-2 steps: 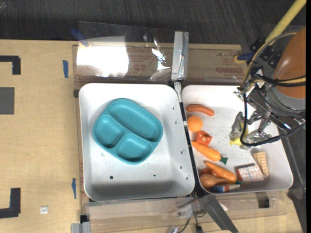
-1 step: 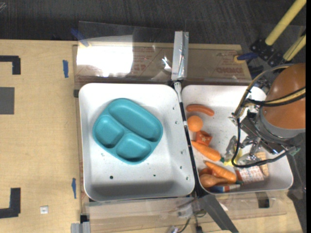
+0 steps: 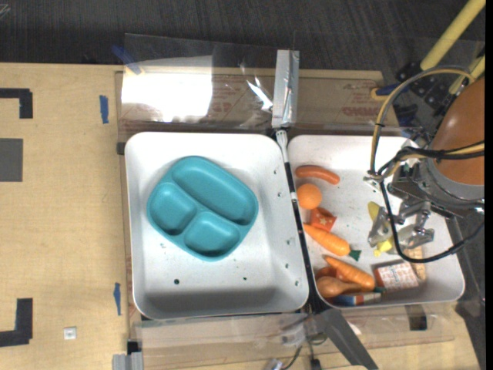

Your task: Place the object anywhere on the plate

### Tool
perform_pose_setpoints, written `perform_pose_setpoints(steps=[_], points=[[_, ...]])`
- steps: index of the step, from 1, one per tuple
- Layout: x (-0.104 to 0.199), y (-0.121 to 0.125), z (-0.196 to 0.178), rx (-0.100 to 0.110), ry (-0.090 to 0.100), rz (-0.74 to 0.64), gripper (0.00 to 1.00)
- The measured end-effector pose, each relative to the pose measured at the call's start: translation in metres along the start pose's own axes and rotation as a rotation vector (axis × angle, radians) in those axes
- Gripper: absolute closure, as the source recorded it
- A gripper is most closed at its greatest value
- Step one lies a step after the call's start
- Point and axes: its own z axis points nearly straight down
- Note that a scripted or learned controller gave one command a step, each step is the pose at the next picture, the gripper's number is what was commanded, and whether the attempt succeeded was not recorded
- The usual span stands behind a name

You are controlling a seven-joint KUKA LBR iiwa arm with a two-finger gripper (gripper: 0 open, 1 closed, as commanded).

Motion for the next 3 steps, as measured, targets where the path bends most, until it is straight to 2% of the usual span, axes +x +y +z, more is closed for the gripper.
perform_pose_setpoints(steps=[1,2,3], points=[[-0.062,0.042,-0.031,-0.001,-0.002,-0.006,1.00],[-0.065,-0.044,0.044,-0.012,0.002,-0.020,1.00],[-0.060,-0.134,0.031,-0.003,-0.002,-0.238,1.00]])
